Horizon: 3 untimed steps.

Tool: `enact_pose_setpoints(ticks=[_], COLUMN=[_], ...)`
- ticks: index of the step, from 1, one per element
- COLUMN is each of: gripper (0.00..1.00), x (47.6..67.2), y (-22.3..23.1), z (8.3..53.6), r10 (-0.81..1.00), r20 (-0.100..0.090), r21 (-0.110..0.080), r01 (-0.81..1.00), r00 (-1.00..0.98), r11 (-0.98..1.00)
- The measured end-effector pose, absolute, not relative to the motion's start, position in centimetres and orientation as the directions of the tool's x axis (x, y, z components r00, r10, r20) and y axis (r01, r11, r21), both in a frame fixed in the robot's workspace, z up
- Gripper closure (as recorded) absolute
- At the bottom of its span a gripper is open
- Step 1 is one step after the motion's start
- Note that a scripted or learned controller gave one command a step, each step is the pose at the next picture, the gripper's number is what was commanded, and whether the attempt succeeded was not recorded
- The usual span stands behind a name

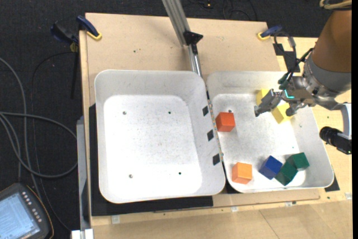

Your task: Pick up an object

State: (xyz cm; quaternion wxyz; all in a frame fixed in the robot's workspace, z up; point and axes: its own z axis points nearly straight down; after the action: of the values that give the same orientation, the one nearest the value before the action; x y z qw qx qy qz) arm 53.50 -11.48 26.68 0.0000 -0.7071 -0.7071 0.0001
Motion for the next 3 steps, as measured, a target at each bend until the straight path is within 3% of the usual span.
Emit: enact_pose_setpoints(ticks=[3], gripper=[0.00], x=[53.9], y=[-10.1], z=[10.3], r10=[1.000], r20=[0.001], r21=[-0.006], r01=[1.000], r00=[0.000], r11=[0.000])
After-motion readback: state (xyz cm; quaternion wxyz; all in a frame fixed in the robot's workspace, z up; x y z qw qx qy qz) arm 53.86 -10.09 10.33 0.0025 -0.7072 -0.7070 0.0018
